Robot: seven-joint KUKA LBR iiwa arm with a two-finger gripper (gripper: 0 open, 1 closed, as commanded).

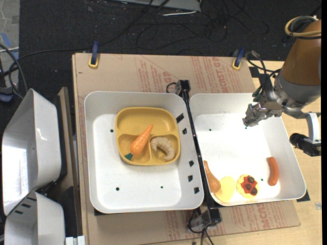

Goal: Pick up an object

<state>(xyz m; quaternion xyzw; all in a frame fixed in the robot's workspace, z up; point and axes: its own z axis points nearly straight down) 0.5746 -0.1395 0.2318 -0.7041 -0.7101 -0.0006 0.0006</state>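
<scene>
- Over the right bin (286, 137), upper right part: gripper (254, 116) hangs just above the bin floor, nothing visibly between its parts; can't tell whether it's spread or closed.
- Same bin, near front wall: sausage (274, 171) at right, small pizza piece (249, 185) mid-front, drumstick (212, 178) by the left wall. All well apart from the gripper.
- Left bin (102, 152): yellow divided plate (148, 119) holding a carrot (141, 140) and a shrimp (164, 147).
- Both bins sit on the cardboard-covered worktop (133, 70).
</scene>
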